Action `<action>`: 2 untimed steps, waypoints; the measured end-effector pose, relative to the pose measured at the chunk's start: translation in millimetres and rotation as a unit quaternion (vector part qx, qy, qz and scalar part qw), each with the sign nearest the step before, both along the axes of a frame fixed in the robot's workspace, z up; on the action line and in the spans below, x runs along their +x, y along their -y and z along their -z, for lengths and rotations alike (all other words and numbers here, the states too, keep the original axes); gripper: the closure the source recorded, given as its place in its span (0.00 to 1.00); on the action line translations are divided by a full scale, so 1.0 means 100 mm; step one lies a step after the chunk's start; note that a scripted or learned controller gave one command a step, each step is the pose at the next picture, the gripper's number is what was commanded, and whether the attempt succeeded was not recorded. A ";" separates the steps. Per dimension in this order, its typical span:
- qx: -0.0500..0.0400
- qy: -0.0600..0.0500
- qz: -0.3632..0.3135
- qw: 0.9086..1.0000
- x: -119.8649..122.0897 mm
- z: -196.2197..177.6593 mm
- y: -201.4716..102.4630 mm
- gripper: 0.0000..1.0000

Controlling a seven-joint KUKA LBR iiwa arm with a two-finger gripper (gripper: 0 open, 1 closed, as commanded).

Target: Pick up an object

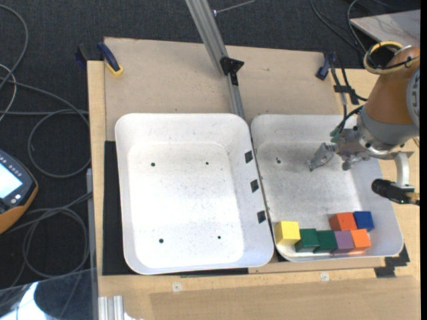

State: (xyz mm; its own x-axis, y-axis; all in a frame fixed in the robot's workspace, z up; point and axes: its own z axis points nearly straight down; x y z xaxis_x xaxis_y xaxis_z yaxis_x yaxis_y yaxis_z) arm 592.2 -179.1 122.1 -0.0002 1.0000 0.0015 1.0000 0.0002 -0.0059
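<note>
The left bin (pixel 180 192) sits on the bench (pixel 173 72) as a shallow white tray with four small dark dots on its speckled floor. Just beside it, along a seam marked with small black tabs, the right bin (pixel 300 179) holds a cluster of coloured blocks packed along its near edge. From left to right these are a yellow block (pixel 288 231) near the bin's near-left corner, a dark green block (pixel 308 239) touching it, another green block (pixel 326 240), a purple block (pixel 343 241), a red-orange block (pixel 345 221) behind it, an orange block (pixel 360 239) and a blue block (pixel 363 220) toward the near-right corner. The gripper (pixel 333 157) hangs above the far half of the right bin, well apart from the blocks, its two fingers spread and with nothing between them.
</note>
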 end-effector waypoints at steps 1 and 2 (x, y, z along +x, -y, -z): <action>0.000 0.004 0.000 1.000 0.02 -0.15 0.00 1.00; -0.001 0.007 -0.001 1.000 0.00 -0.75 -0.08 1.00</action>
